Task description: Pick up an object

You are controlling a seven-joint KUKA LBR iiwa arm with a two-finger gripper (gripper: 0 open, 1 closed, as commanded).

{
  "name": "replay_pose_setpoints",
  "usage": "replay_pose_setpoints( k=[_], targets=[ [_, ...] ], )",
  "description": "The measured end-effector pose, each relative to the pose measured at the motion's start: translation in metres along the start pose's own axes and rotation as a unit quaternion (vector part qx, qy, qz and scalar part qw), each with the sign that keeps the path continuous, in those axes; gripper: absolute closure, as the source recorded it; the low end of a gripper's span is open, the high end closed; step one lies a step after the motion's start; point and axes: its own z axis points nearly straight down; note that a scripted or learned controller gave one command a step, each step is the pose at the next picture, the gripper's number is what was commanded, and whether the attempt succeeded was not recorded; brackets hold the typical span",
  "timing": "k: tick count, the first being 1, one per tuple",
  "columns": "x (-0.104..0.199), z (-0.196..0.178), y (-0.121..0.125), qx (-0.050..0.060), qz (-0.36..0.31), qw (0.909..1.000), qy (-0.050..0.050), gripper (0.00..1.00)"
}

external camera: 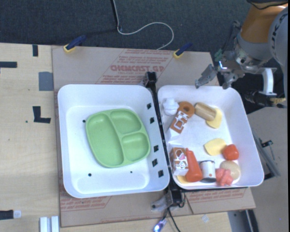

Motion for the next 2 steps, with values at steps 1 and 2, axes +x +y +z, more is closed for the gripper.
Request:
replay_pose_setpoints(
  k=[1, 2],
  targets=[
    [0.0715, -0.0594, -0.0474, -0.001, -0.003, 1.0, 0.001, 0.0],
    [0.0679, -0.0652, -0.0461, 0.0, -0.002, 1.0, 0.0, 1.0]
  ],
)
